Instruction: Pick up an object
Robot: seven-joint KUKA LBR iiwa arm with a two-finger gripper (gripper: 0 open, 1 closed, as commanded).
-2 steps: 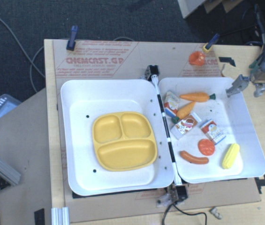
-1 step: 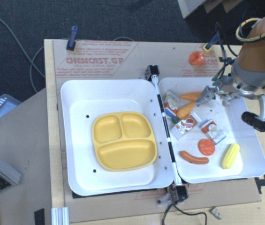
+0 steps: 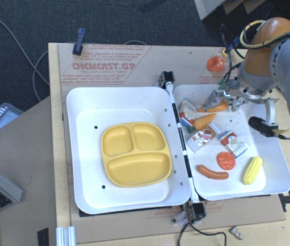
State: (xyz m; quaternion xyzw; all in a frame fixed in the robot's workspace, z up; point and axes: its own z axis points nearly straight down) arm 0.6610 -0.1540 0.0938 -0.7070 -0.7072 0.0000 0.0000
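One carrot was seen just below the gripper, its long axis slanted, tip toward the sausage; finger state could not be told.

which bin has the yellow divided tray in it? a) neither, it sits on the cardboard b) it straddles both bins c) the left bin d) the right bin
c: the yellow divided tray lies flat inside the left bin, while the right bin holds the small toy foods such as the corn cob and the sausage.
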